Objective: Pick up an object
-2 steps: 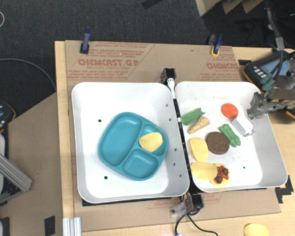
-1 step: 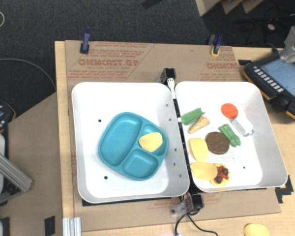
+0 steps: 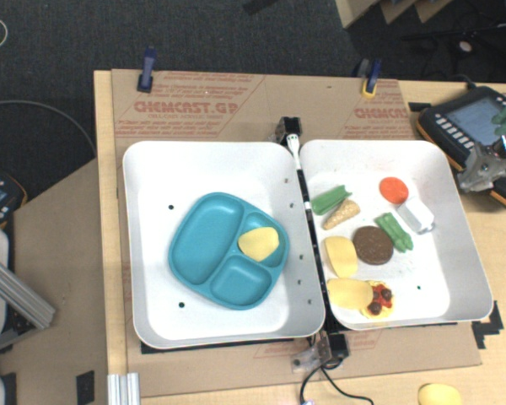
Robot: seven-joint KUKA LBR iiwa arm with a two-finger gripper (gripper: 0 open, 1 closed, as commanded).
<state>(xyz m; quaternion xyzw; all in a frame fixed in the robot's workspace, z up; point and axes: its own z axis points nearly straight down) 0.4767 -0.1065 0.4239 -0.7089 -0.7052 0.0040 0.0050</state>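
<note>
Jaw state unclear, yellow piece [image 3: 258, 242] on blue plate [image 3: 202, 243], toys [image 3: 373, 245] crowd right bin [image 3: 454, 264]

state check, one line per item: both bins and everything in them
left bin: holds the tray
blue divided tray: flat, upright, at a slant
pale yellow piece: lying in a tray compartment
right bin: holds loose toy food
orange-red round piece: loose, near the far side
brown disc: lying flat, mid-bin
white block: lying beside the orange-red piece
green leafy piece: lying near the divider
</note>
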